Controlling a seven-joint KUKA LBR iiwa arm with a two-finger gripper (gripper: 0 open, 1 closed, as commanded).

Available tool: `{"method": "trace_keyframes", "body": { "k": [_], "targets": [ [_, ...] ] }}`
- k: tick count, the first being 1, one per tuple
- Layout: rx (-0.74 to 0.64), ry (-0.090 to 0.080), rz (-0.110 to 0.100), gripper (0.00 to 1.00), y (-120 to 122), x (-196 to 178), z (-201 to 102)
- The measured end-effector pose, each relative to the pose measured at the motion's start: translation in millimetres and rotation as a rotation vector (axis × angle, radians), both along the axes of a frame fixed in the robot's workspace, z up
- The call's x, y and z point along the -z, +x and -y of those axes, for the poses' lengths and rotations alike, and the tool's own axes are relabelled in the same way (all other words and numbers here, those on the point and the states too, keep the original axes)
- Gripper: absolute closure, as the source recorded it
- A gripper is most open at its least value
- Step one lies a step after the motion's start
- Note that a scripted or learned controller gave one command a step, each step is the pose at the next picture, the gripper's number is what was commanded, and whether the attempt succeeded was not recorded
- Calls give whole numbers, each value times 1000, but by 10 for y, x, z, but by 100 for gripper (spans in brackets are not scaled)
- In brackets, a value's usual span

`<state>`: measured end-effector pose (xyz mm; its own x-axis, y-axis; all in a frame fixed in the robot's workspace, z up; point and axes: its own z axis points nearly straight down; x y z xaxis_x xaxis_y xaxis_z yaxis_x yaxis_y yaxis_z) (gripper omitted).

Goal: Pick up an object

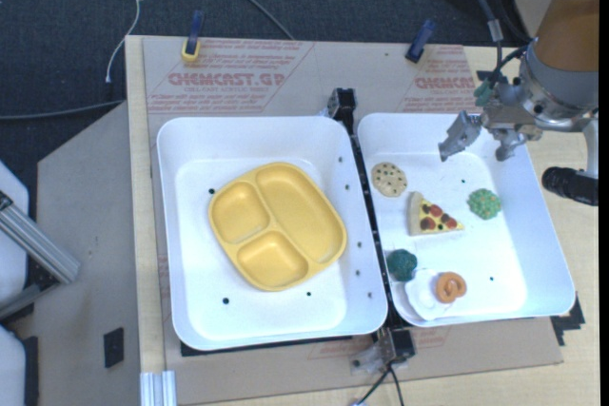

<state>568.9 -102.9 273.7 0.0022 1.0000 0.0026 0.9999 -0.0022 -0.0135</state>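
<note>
We see a smooth yellow three-section tray in the left bin. The right bin holds a round speckled cookie, a wedge-shaped pizza slice, two knobbly green broccoli pieces and an orange ring. The gripper hangs above the right bin's far end, fingers spread, gripping nothing

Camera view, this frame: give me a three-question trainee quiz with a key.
1. True or false: the yellow divided plate lies in the left bin.
2. Which item lies nearest the pizza slice? A cookie B orange ring C dark green piece
3. Fill in: the gripper hangs over the ___ bin.

Key: 1 true; 2 A; 3 right.
</note>
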Motion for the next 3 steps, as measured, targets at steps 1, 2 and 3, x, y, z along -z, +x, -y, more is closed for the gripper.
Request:
{"method": "trace_keyframes", "body": {
  "k": [1, 2, 3],
  "targets": [
    [-3, -1, 12, 0, 19, -62, -2],
    [-1, -1, 8, 0, -9, 359, -4],
    [-2, 0, 7, 0, -1, 978, -61]
  ]
}}
